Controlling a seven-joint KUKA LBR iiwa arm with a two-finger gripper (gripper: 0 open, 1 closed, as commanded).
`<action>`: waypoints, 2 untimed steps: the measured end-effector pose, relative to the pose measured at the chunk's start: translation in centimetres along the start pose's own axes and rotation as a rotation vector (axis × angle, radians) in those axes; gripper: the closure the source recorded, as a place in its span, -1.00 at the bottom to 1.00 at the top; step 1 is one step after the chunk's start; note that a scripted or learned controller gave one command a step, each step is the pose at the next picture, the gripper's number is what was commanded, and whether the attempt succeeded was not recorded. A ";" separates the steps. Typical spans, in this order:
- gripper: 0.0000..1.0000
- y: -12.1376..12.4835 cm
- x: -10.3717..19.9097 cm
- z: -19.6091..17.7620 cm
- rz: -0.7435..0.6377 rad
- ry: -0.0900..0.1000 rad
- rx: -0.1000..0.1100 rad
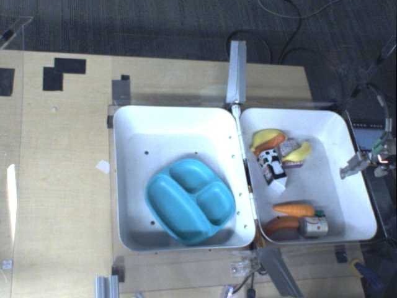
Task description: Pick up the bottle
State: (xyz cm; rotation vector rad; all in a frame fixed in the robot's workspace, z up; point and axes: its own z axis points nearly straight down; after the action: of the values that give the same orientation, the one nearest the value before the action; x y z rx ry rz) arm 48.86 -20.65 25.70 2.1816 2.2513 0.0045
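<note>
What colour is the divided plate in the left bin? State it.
Light blue, almost turquoise. The divided plate shows plainly in the camera view, resting in the left bin.

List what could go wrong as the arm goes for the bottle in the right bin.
1. The bottle lies flat, wedged against two bananas and a small packet; a grab may catch those instead.
2. It rests close to the divider wall between the bins, so one side of the pincer may strike that wall.
3. The pincer sits at the far right rim, so it must cross the bin to get there.
</note>
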 end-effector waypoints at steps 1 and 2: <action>-1.00 3.0 0.0 2.1 -0.030 0.000 0.002; -1.00 -0.1 0.1 2.8 -0.020 0.001 0.002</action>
State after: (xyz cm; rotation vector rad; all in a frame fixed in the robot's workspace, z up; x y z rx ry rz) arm 48.82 -20.60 22.88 2.1599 2.2746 0.0031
